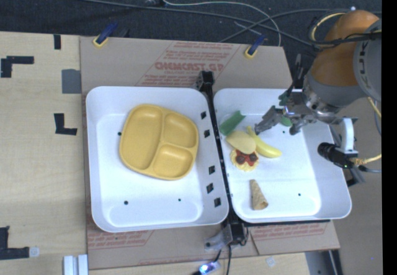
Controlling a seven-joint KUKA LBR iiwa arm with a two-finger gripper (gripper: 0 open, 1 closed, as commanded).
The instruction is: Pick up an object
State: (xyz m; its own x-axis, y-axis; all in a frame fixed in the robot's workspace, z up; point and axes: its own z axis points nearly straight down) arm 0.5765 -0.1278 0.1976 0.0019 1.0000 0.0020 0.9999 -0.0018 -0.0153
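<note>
Hovering with jaws spread and holding nothing, the pincer [274,122] sits just above the banana [267,147], likely lining up a grab.

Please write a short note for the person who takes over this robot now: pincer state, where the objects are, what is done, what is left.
Pincer: open, holding nothing, over the right bin, near the toy food.
Objects: green piece, yellow banana, yellow and red piece and cone all lie in the right bin. Yellow plate lies in the left bin.
Done: nothing is lifted.
Left: close on one object and lift it.
</note>
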